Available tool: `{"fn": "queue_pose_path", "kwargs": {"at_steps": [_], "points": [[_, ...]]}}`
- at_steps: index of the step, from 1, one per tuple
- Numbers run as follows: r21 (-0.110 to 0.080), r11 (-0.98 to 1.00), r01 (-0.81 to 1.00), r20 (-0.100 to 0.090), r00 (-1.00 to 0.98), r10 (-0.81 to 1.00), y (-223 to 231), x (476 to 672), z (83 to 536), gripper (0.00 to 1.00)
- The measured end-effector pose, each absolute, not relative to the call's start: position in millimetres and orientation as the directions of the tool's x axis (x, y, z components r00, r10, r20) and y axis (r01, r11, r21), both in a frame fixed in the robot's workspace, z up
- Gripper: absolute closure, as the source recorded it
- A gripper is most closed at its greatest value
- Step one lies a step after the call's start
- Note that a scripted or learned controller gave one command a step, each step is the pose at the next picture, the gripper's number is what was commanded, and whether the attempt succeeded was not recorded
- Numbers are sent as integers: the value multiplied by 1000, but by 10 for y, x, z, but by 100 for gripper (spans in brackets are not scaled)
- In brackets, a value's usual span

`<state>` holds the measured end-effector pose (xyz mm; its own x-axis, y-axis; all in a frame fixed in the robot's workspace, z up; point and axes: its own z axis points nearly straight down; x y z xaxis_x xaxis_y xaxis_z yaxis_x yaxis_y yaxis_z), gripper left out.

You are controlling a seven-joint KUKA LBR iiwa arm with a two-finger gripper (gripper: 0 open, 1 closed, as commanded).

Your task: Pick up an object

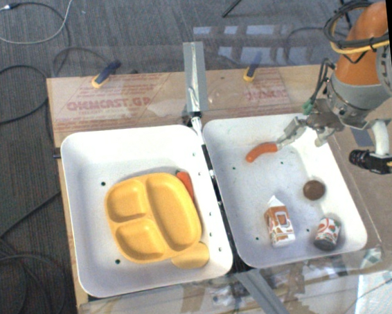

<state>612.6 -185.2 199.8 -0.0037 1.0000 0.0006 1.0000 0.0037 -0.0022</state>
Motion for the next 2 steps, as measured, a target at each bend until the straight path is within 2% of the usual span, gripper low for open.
{"fn": "queue_pose_path", "kwargs": {"at_steps": [1, 2], "points": [[3, 36, 999, -2, -36, 999, -1819, 5791, 917, 0], [38, 56, 998, -13, -55, 998, -1642, 5065, 930, 0]]}}
